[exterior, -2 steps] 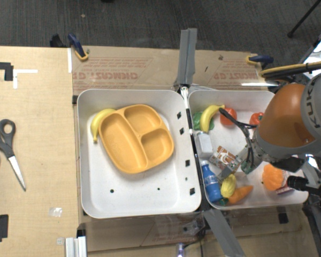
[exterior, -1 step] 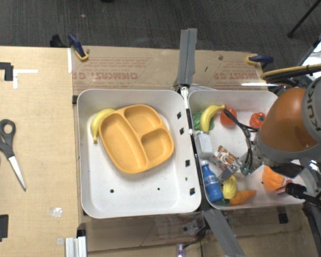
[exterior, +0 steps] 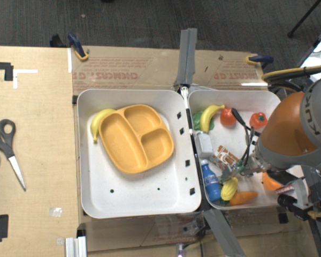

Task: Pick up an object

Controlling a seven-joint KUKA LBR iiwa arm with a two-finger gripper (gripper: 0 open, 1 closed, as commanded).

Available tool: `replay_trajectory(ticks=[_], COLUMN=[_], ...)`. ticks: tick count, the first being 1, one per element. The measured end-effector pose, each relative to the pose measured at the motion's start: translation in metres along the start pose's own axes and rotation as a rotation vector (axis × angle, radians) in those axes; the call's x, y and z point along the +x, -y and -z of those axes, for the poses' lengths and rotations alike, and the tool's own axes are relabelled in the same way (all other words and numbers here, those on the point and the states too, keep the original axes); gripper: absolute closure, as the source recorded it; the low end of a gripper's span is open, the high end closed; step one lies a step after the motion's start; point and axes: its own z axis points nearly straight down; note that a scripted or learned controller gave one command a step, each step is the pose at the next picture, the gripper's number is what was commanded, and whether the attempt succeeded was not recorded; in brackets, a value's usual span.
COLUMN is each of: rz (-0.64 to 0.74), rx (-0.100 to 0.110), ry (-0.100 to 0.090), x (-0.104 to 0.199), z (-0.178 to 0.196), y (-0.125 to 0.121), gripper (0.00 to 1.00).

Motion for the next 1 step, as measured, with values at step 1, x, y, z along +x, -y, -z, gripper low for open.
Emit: replay_trajectory(ticks=[1], rz=[0.002], rx=[0.006], ry=[-0.002], x=[-0.0003], z=[0.0046], y=[0.0000], gripper=[1.00])
